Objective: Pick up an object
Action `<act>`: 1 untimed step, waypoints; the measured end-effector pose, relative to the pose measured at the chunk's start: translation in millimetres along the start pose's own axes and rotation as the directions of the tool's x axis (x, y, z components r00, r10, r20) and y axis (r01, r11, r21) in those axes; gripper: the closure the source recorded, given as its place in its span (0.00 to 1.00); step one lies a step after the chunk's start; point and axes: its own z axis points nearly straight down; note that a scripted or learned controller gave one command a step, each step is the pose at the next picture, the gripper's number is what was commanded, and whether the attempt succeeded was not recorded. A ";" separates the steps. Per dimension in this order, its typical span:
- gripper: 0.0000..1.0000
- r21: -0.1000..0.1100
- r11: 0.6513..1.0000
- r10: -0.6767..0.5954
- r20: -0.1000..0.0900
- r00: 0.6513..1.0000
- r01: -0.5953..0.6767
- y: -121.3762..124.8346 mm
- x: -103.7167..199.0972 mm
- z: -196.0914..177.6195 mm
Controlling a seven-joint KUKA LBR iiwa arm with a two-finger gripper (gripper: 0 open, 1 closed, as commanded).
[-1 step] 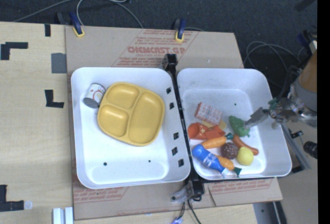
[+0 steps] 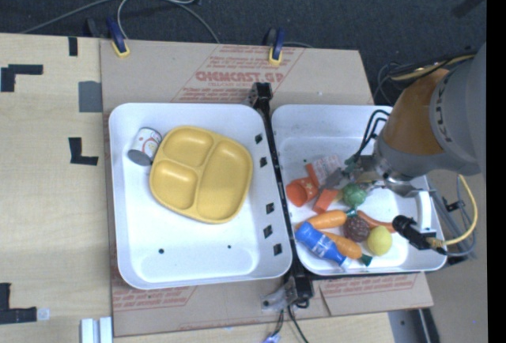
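My gripper (image 2: 350, 175) reaches down into the right bin (image 2: 316, 124), just above a heap of toy food. Right under it lies a green piece (image 2: 353, 194). To its left are a red tomato (image 2: 298, 192) and a small orange piece (image 2: 326, 197). Nearer the front lie an orange carrot (image 2: 326, 219), a dark purple piece (image 2: 357, 227), a yellow lemon (image 2: 379, 240) and a blue bottle (image 2: 320, 244). The grey wrist hides the bin's right part.
The left bin (image 2: 134, 254) holds a yellow divided plate (image 2: 202, 174) and a small can (image 2: 144, 146) on its side at the plate's upper left. A black divider (image 2: 273, 175) separates the bins. Cables hang by the arm at the right.
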 end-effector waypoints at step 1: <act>0.00 0.002 1.000 0.003 0.001 1.000 -0.003 -66.1 33.2 0.6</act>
